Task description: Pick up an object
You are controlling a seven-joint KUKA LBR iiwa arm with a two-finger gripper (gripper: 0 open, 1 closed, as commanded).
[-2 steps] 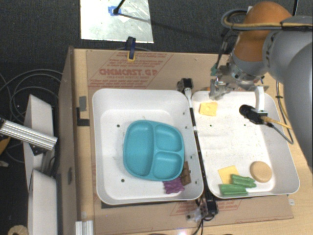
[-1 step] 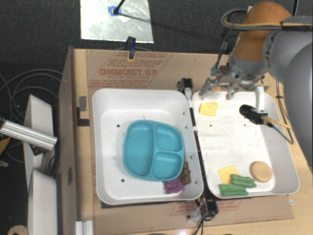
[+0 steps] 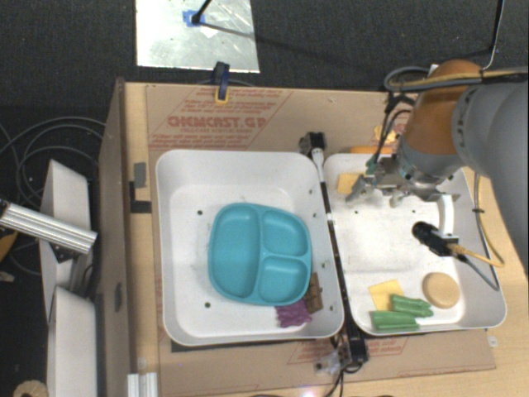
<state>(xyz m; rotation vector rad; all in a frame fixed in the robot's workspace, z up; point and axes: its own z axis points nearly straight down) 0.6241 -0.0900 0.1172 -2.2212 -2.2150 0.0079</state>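
Fingers (image 3: 357, 191) spread, pinching nothing. At frame left, the left bin (image 3: 180, 222) holds a teal plate (image 3: 260, 255) with bare floor around it. In the right bin (image 3: 372, 246), a yellow block (image 3: 347, 182) lies just beside the gripper (image 3: 378, 190) at upper centre-right. Mid-floor is bare, and green pieces (image 3: 401, 313) lie along the lower edge. The grey arm (image 3: 483, 131) bends down from the upper right.

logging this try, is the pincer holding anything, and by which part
Cannot be told. The pincer sits at the far end of the right bin beside a yellow block; whether it grips anything is unclear.
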